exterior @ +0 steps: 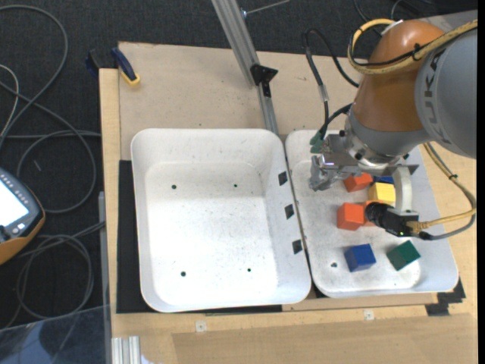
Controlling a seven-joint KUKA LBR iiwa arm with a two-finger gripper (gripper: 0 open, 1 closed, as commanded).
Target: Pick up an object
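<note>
Blocks are all sitting in the right bin (432, 203), none picked yet as far as I can see: an orange block (350, 216) near the middle, a yellow block (383, 193) just beside it toward the arm, another orange one (357, 180) partly tucked under the wrist, a blue block (359, 257) and a green block (403, 254) near the front edge, those two a bit apart from each other. The gripper (324, 174) hangs low over the far-left part of that bin, close to the tucked orange piece, but honestly I can't tell how it's set, the wrist and cabling cover too much. Nothing visibly in it. So I'd call this the approach/reach step, with the grasp itself not done. Next move probably needs it lined up squarely over one block, and the orange and yellow pair are crowded, so a sloppy descent could just shove them. Left bin (151, 165) isn't involved.
</note>
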